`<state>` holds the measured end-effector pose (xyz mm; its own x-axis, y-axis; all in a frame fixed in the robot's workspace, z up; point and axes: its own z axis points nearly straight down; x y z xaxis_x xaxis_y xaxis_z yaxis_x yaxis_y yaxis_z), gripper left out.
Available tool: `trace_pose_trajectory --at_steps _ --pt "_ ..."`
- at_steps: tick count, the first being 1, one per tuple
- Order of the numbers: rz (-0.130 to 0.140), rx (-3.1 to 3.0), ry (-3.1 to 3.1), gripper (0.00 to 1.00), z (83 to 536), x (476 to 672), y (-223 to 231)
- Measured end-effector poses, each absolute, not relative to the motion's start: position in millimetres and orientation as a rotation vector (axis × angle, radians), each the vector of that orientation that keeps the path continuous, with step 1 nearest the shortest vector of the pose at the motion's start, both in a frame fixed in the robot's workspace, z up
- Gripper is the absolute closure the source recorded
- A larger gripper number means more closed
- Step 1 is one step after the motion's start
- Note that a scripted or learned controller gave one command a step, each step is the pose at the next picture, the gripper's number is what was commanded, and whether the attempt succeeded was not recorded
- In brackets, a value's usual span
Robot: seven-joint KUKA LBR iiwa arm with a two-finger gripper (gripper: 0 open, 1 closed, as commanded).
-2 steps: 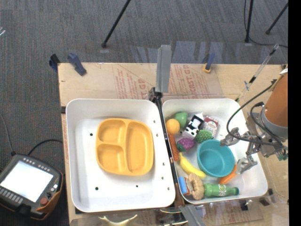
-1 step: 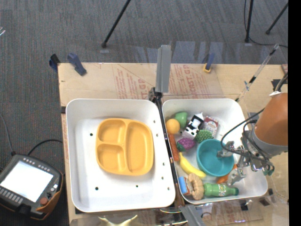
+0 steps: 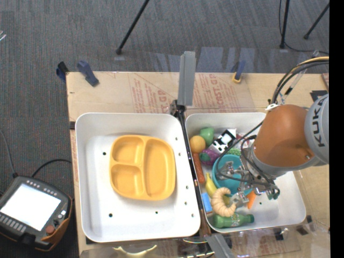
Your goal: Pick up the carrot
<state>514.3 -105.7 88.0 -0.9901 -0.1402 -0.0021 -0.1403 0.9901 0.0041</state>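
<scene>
Nearest me, I'm seeing a green bottle (image 3: 233, 220) lying on its side along the front wall of the right bin (image 3: 290, 206), with a beige ridged ring toy (image 3: 222, 201) sitting just behind it. The end effector (image 3: 248, 192) is hanging low over that bin, and an orange carrot (image 3: 251, 199) is showing right at its tip; I cannot tell how far it is opened or whether it is actually gripping the carrot. A teal bowl (image 3: 221, 168) is sitting beside it, partly under the wrist. Farther back, a yellow ball (image 3: 197, 143), a green piece (image 3: 207, 134) and a black-and-white toy (image 3: 223, 141) are crowding the bin's rear. In the left bin (image 3: 88, 144), a yellow divided plate (image 3: 143, 166) is lying flat, and the counter (image 3: 123, 93) is stretching away beyond both bins.
</scene>
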Motion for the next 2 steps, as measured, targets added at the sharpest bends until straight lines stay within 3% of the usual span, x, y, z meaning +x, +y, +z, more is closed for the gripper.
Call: trace_pose_trajectory --at_steps 1,2 --pt "-0.001 -0.217 3.130 1.00 99 515.0 -109" --pt "-0.002 -0.736 3.048 1.00 195 532.0 -190"
